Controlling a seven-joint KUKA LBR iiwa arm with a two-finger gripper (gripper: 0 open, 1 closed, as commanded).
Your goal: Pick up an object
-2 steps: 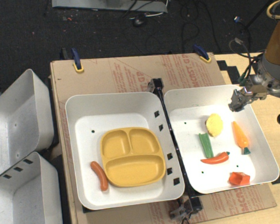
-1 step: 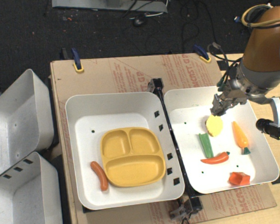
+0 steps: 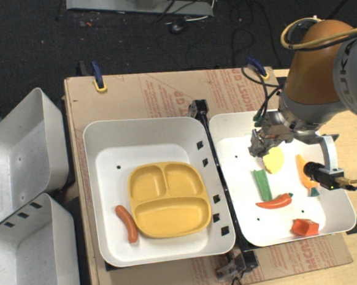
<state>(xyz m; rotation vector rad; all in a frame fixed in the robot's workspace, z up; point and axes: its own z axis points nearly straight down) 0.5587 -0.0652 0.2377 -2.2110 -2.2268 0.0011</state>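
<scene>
My gripper [image 3: 262,147] hangs over the upper middle of the right bin [image 3: 242,164], just left of and touching or nearly touching a yellow piece [image 3: 274,160]. Below it lie a green stick [image 3: 262,184], a red chili [image 3: 274,202] and a red-orange block [image 3: 304,226]. An orange carrot-like piece [image 3: 303,171] lies to the right, partly behind a black part of the arm. The gripper's dark body hides how its tips stand.
The left bin [image 3: 101,175] holds a yellow divided plate [image 3: 169,199] and an orange-red sausage [image 3: 127,223] at the plate's lower left. The orange-banded arm [image 3: 314,66] covers the upper right of the view. A black divider with cables runs between the bins.
</scene>
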